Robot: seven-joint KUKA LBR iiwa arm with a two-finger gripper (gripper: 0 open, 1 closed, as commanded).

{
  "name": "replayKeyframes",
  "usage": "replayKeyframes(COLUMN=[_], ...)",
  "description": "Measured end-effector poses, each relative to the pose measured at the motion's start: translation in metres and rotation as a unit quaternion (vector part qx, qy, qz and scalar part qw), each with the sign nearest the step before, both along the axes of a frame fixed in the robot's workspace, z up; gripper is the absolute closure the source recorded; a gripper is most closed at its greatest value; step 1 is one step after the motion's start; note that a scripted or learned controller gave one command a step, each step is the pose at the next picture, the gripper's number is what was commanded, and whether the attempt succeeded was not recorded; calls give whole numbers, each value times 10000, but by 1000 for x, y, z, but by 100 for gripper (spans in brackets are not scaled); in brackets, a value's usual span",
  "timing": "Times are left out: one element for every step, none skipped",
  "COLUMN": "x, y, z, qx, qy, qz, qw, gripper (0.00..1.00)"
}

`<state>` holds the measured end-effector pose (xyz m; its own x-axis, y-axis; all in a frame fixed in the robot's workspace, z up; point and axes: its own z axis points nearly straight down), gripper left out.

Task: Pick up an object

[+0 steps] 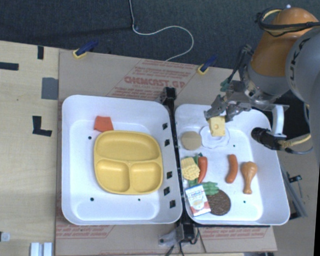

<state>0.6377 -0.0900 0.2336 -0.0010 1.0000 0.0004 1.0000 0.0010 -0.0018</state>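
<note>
i had the hand (220,117) over the right bin's (263,214) back edge, fingers closed on a yellow cheese block (217,126) that looked lifted off the floor; pick seemed mostly done, only raising it clear was left

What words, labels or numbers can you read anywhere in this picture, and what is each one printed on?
Red print on the cardboard sheet under the bins: seen upside down, too blurred to read.
Dark letters on the grey arm: cut off at an angle, not readable.
Small packet in the right bin: has printing on it, too small to read.
No other text shows.
</note>
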Motion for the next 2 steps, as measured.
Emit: replayKeyframes(x=[7, -2], y=[2, 4], z=[-20, -18], qx=[-6, -6], qy=[16, 13], qz=[4, -5], qw=[10000, 10000], gripper=[100, 100])
